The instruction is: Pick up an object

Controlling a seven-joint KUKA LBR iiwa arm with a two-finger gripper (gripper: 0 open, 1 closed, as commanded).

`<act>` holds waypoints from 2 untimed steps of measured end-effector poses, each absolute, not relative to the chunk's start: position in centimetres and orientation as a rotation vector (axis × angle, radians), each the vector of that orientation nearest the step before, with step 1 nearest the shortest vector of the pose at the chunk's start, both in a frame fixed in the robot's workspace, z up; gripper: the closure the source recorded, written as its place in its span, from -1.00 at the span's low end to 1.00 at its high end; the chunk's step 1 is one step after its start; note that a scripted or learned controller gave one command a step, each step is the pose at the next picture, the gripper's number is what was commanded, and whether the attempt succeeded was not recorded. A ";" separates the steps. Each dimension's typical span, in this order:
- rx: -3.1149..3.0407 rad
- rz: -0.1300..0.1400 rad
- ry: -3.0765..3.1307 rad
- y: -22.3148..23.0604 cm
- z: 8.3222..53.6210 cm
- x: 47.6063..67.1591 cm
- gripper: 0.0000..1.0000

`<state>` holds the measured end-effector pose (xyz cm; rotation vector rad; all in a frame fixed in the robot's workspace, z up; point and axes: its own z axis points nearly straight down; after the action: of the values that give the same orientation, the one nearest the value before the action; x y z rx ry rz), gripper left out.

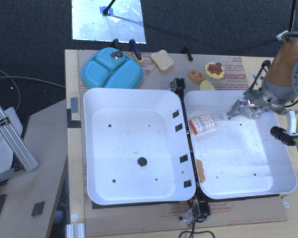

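Observation:
A pink and white checkered block [202, 124] lies in the right bin [268, 182], near its upper left corner. A small orange piece [200, 170] rests against that bin's left wall. A dark round disc [142, 161] sits in the middle of the left bin [97, 133]. My gripper [246, 112] hangs over the upper right part of the right bin, to the right of the checkered block and apart from it. Its fingers [234, 112] stand open with nothing between them.
Behind the bins lie a blue divided tray [111, 68], a toy bread slice [162, 60], a pretzel [196, 75], a small tart [214, 69] and a yellow piece [206, 86]. A shiny sheet [108, 13] lies on the floor beyond.

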<state>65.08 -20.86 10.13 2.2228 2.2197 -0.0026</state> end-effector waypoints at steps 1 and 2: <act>2.205 0.010 2.237 -9.4 11.5 67.1 -1.00; 2.228 0.003 2.205 -20.6 8.8 52.9 -1.00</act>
<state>52.92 -20.56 8.75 2.2282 2.2054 0.0029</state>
